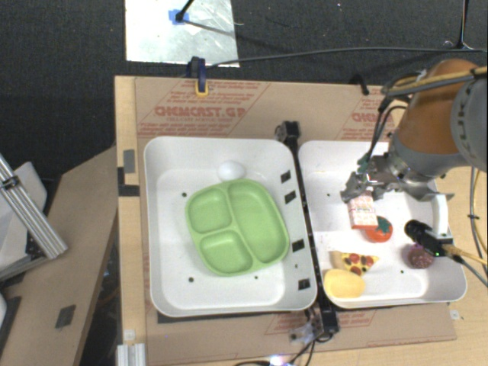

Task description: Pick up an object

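Observation:
My gripper hangs over the back middle of the right bin. Directly below its tip is a small red and white packet, and whether the two touch is unclear. An orange-red tomato rests against the packet's right side. Closer to the front edge lie a pizza slice and a pale yellow rounded piece. A dark purple-brown lump sits at the front right of this bin.
The left bin holds a green divided plate, with a small white rounded object behind it. Black clips run along the wall between the bins. Cardboard lies under both bins.

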`<state>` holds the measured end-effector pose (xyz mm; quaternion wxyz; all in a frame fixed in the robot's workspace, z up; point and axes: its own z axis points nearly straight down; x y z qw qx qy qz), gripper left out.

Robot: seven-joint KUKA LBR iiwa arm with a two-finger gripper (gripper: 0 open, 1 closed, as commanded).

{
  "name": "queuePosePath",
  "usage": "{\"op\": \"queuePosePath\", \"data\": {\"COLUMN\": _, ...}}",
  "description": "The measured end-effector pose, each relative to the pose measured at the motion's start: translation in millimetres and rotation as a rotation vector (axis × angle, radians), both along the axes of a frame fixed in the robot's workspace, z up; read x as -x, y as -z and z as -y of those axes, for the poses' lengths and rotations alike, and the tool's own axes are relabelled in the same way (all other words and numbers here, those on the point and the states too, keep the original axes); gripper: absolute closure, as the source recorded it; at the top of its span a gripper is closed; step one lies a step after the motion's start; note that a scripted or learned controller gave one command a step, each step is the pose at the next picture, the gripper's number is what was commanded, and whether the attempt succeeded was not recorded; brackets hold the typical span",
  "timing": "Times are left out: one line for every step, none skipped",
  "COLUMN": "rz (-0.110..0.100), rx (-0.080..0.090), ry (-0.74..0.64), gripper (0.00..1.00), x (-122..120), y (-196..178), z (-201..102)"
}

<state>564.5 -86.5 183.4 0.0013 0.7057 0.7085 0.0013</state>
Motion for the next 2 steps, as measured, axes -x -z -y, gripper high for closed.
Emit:
{"op": "queuePosePath", "data": {"rz": 0.002, "rx": 0.001, "ry": 0.000, "gripper": 1.00, "x": 8.2, "y": -56.8, "z": 1.8}}
{"op": "queuePosePath", "data": {"rz": -0.003, "rx": 0.000, "ry": -0.002, "gripper": 1.00, "x": 19.9, "y": -52.6, "z": -52.5}}
